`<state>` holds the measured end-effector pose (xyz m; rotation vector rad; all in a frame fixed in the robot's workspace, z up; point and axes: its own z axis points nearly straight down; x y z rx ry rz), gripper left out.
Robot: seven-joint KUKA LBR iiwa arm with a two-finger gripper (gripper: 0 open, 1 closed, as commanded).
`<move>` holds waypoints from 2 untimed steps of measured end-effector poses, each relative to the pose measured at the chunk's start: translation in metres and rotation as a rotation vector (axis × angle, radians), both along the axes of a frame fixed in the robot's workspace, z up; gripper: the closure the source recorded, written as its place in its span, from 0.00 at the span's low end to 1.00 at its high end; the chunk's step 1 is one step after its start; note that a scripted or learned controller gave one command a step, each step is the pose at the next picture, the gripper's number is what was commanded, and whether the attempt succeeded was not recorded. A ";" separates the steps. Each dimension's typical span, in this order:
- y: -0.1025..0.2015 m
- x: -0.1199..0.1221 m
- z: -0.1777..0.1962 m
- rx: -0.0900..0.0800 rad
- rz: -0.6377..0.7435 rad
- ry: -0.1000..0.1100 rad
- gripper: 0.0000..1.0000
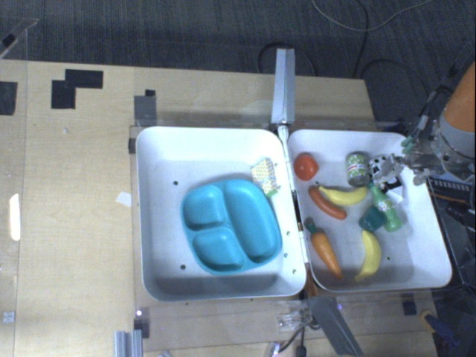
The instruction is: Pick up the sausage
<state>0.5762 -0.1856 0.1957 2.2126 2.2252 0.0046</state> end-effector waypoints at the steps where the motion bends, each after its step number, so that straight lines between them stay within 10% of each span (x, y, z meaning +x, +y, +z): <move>1: 0.058 0.023 -0.103 0.000 0.048 -0.002 0.00; 2: 0.087 -0.005 -0.106 -0.001 -0.037 -0.010 0.00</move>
